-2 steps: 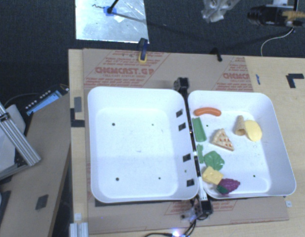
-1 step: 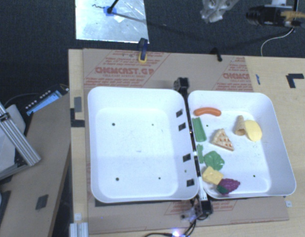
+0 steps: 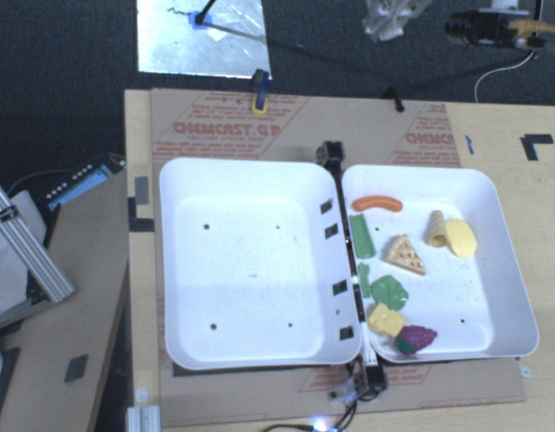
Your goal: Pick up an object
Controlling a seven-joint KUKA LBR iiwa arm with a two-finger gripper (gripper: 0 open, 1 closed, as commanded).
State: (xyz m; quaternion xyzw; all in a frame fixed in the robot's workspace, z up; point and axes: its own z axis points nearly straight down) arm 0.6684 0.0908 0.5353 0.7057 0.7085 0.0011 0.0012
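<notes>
Gripper (image 3: 391,12) sits at the top of the frame, right of centre, high above the dark floor beyond the bench (image 3: 223,124). It reads as a pale, blurred shape, and I cannot tell how its jaws stand. Nothing hangs from it that I can see. I judge it parked clear of the bins so the camera gets an unblocked look before a pick.

All candidates lie in the right bin (image 3: 493,241), mostly toward its left wall beside the divider:
- orange sausage (image 3: 377,203), upper left of that bin, lying flat.
- green stick (image 3: 362,236), just below the sausage, running along the divider.
- waffle wedge (image 3: 406,254), near the bin's centre, apart from the others.
- yellow piece (image 3: 460,238) with a tan cone-like piece (image 3: 435,229) touching its left side, right of the wedge.
- green leafy piece (image 3: 387,289), yellow block (image 3: 385,319) and purple grapes (image 3: 416,337), bunched in the lower left corner, touching or nearly so.

The left bin (image 3: 250,259) shows bare white floor with a few dark dots.

My read: the wedge and the sausage stand free and look the easiest to close on. The corner cluster sits against the wall and gives fingers little room.

Hard to make out:
- the arm above the gripper is cut by the top edge.
- a silvery sheet (image 3: 201,23) at upper left glares.
- whether the yellow piece and the cone are one object or two, I cannot say.
- the bins' black clips (image 3: 331,156) along the divider hide part of the seam.
</notes>
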